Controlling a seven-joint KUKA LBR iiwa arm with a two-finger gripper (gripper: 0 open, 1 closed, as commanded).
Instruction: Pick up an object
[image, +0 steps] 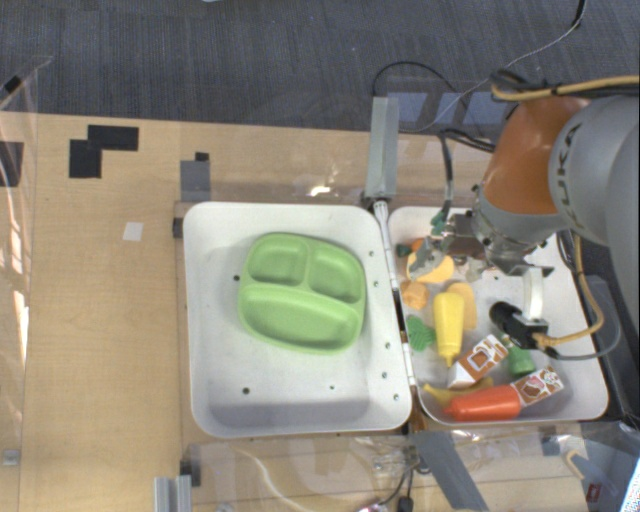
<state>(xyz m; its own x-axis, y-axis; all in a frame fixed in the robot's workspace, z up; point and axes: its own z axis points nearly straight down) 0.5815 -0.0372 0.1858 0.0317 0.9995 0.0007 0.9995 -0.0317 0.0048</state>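
Over right bin (590, 395) | hand (452, 245) grip unclear | one carrot (483, 403) | one green tray (301, 292)

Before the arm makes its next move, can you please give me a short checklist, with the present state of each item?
1. Gripper is over the right bin: ok.
2. Objects to pick are in the right bin, such as the yellow bottle and the orange carrot: ok.
3. Fingers open or shut: cannot tell.
4. An object is held between the fingers: cannot tell.
5. Green divided plate lies flat in the left bin: ok.
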